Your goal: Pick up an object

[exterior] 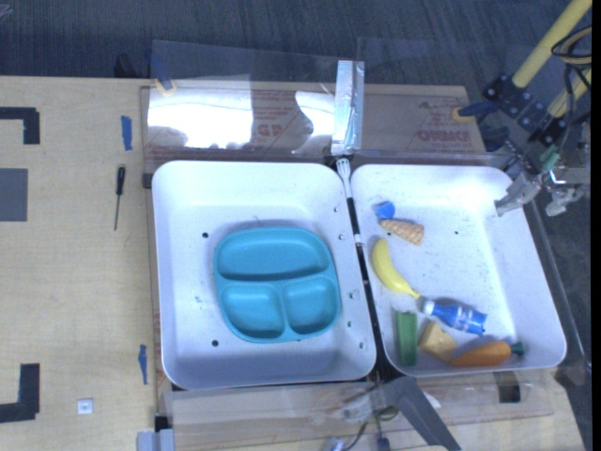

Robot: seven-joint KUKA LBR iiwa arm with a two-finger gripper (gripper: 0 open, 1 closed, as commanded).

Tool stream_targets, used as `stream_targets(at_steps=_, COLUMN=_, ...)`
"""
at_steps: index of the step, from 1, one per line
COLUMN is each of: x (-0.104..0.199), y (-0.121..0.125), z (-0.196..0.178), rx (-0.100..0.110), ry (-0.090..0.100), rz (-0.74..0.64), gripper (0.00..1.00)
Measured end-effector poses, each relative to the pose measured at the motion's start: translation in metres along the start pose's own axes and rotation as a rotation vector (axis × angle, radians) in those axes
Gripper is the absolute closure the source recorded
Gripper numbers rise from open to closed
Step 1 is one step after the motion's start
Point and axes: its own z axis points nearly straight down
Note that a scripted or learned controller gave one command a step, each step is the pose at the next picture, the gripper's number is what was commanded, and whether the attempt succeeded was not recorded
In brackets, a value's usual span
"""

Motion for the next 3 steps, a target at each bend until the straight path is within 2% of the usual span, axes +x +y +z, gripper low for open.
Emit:
stream_targets(at_steps=1, x=-0.001, y=0.067, z=-0.035, rx=-0.005, ry=-0.002, rz=0.07, gripper=0.0)
stream_targets(at_steps=2, x=0.004, y=0.062, z=-0.023, rx=0.0, ry=-0.001, rz=-0.15, gripper=0.0)
stream_targets(at_steps=3, x=0.039, y=0.017, z=0.084, rx=0.006, ry=0.001, rz=0.066, gripper=0.0)
